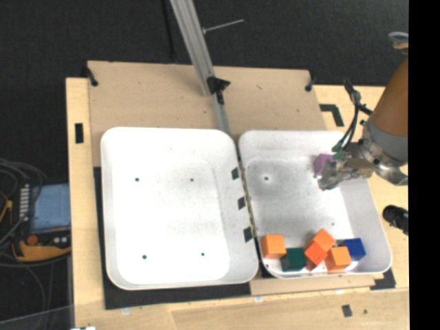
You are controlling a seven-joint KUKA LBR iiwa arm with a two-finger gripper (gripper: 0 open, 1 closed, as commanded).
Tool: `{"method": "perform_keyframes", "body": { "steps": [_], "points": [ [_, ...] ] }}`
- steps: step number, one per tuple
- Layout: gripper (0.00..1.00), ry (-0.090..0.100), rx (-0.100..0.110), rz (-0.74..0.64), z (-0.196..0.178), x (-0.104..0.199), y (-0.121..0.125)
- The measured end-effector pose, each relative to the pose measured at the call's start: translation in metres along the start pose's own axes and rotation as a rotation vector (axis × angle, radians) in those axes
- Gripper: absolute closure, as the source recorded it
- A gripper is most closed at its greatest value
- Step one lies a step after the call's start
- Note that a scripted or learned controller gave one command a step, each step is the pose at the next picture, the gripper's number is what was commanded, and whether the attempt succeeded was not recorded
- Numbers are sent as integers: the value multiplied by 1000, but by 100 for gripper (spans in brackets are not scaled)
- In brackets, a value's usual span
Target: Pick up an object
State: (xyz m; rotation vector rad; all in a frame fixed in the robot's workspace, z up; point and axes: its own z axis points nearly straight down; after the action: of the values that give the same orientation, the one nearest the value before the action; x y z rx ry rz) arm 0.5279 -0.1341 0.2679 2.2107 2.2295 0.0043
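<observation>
My gripper (331, 175) hangs over the upper right part of the right bin (275, 150), reaching in from the right edge. A small purple object (321, 162) sits right at its upper left tip, touching or very close to it; I cannot tell whether it is gripped. Along the bin's front edge lie an orange block (274, 245), a dark green block (295, 258), two more orange blocks (318, 246) (337, 258) and a blue block (353, 248), bunched together.
The left bin (165, 205) lies beside the right one, joined by a hinge-like divider (242, 201). A metal rail (196, 40) slants in from the top toward the bins. Cables and a blue device (49, 208) sit off the bench at left.
</observation>
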Motion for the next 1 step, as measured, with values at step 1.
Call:
{"method": "perform_keyframes", "body": {
  "steps": [1],
  "points": [
    [100, -2, 1, 3, 14, 41, 29]
  ]
}}
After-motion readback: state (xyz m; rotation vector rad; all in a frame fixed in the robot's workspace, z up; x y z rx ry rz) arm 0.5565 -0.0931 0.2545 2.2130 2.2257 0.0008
